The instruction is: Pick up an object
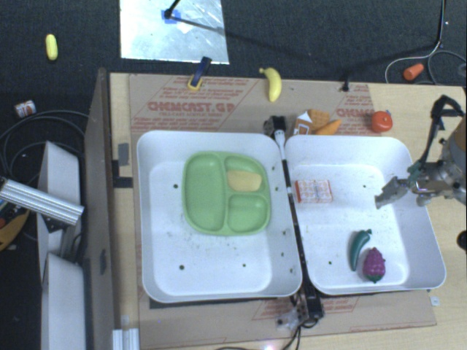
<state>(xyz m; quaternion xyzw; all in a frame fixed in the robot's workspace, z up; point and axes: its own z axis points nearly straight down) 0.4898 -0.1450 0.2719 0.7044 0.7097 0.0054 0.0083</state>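
Purple grape cluster [373, 264], knobbly, lies touching a curved green pepper [357, 248] in the right bin [427, 261]. Flat red-patterned packet [313, 191] nearby. Pincer [385, 195]: finger state cannot be told.

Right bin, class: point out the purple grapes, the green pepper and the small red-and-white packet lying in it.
purple grapes [374, 264], camera view, middle of the bunch.
green pepper [357, 249], camera view, middle of its curved body.
red-and-white packet [314, 191], camera view, centre of its flat face.
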